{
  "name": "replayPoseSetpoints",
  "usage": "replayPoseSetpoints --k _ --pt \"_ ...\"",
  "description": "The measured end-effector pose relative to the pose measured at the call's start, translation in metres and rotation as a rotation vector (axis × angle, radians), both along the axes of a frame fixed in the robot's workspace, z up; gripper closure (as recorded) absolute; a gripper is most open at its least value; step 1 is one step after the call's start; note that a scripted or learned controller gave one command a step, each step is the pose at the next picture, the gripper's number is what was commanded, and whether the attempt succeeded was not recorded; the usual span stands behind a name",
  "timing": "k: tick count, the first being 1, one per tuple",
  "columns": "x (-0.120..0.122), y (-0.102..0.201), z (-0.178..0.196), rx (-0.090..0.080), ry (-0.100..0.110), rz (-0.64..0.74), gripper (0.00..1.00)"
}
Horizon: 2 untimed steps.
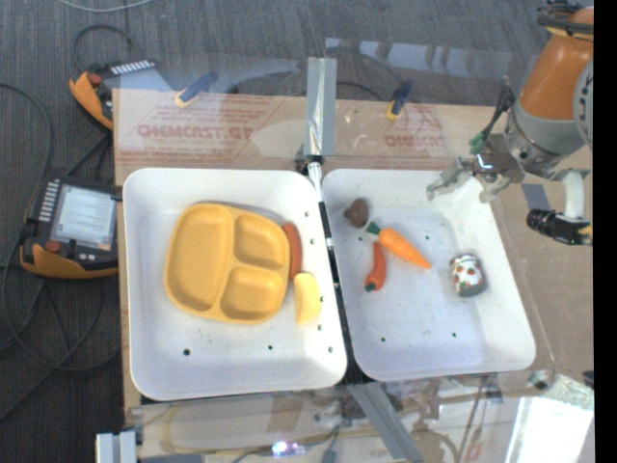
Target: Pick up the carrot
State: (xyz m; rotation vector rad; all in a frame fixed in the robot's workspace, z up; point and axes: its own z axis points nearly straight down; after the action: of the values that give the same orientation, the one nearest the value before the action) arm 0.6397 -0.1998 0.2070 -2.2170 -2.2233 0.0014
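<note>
The carrot [400, 246] lay diagonally, green top toward upper-left, tip lower-right; the gripper [469, 178] hovered open, fingers spread, empty.

Carrot [402, 247] in right bin [501, 340]; divided tray [228, 261] in left bin [145, 355].

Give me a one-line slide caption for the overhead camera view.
Gripper hovers open over the right bin's far edge, the carrot lying untouched in that bin.

Dark grey carpet [241, 27], trailing cables [19, 287]
</note>
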Motion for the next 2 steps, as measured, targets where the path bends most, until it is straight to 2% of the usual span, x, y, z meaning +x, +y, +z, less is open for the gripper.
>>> replayPoseSetpoints --k 1,2 --pt "-0.0528 0.0517 -0.1066 -0.001 0.002 -0.082 0.0" --pt "-0.0529 0.0529 -0.0986 0.002 0.004 -0.081 1.0"
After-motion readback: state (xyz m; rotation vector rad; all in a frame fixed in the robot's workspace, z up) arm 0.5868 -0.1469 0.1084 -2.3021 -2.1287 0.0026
